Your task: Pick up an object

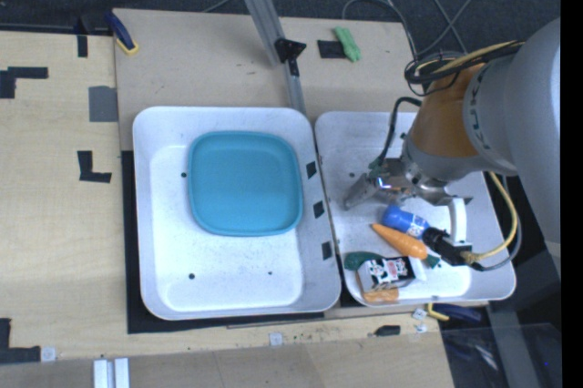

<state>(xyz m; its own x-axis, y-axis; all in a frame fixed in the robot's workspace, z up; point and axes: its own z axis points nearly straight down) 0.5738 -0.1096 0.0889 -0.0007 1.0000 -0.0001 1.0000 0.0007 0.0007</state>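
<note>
My gripper (363,188) hangs over the middle of the right bin (351,136), with its fingers spread open and nothing between them. Just right of and below it lies a small blue bottle-like object (404,220). An orange carrot-shaped toy (399,240) with a green tip rests beside the blue one, toward the front. At the bin's front edge sit a black-and-white packet (389,270) and a small tan piece (381,293). The arm's grey body and orange band cover the bin's right side.
The left bin (159,222) holds a teal square plate (244,182) in its upper middle. A metal pole (264,4) slants down to the bins' back edge. A small green object (347,44) lies on the bench behind the right bin.
</note>
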